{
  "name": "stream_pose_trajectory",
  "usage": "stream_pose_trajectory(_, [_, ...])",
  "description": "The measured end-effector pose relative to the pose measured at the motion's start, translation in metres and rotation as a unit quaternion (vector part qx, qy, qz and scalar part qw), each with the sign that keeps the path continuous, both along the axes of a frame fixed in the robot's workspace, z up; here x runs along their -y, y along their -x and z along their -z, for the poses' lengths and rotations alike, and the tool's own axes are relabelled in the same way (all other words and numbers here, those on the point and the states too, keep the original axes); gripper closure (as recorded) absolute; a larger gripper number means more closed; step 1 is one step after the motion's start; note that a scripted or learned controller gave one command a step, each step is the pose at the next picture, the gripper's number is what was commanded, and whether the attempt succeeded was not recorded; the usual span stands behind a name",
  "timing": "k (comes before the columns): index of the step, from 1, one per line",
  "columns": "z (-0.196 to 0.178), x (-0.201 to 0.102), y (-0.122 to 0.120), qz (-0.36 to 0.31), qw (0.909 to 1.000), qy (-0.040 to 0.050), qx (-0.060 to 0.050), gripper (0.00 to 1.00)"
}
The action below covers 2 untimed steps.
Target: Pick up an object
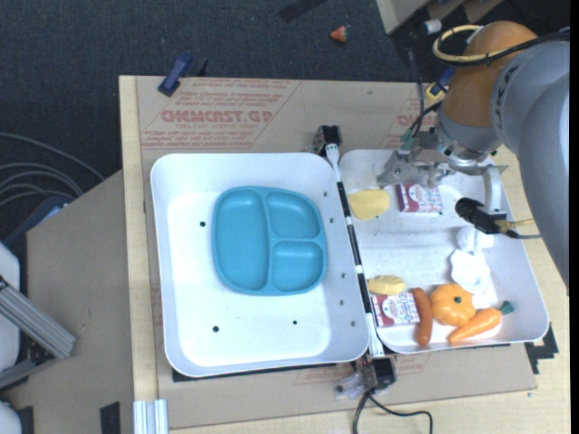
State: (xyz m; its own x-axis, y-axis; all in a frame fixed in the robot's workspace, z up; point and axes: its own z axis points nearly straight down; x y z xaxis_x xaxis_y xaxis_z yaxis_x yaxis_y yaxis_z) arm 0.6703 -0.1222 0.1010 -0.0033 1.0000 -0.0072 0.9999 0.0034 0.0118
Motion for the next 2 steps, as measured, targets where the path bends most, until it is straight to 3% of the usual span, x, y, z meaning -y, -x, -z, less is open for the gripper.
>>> stream_pose_trajectory(1, [0.012,0.015,0.001,0.001,1.0000,-0.0026,-0.001,0.00])
stream_pose_trajectory(2, [0.000,0.015,0.000,0.000,1.0000,-0.0004,0.000,1.00])
